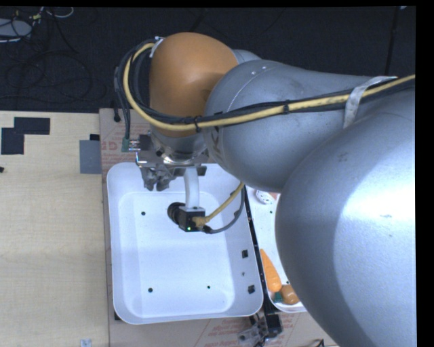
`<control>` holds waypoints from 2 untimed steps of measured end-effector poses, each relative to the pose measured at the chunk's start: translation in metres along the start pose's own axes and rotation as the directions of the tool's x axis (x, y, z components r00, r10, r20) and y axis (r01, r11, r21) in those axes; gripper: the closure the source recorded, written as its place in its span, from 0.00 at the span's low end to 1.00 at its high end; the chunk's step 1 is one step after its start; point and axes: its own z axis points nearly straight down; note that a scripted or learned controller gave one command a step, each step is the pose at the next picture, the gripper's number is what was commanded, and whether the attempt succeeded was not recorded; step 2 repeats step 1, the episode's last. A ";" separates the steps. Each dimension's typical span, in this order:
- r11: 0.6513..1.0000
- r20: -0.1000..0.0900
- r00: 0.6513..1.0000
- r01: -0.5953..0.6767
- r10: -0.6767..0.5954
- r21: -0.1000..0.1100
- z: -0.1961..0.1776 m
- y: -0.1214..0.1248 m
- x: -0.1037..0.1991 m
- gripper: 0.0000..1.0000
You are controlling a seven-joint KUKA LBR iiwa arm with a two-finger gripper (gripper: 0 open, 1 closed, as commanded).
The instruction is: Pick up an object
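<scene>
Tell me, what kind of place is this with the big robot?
Probably a robot lab or test room. A big grey arm reaches over a white bin on a wooden bench, cables trail behind, and a toy-like carrot sits in the next bin.

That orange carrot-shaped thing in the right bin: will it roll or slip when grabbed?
The carrot-shaped thing looks long, tapered and rounded, so it may roll or pivot if nudged. Its surface seems smooth, so fingers could slip toward the narrow end. It lies against the right bin wall, partly hidden by the arm.
</scene>
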 end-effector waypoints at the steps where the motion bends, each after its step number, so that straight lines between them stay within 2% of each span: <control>1: 1.000 -0.002 1.000 0.004 -0.004 -0.002 -0.050 0.018 0.001 1.00; 2: 1.000 -0.002 1.000 0.004 -0.004 -0.002 -0.050 0.018 0.001 1.00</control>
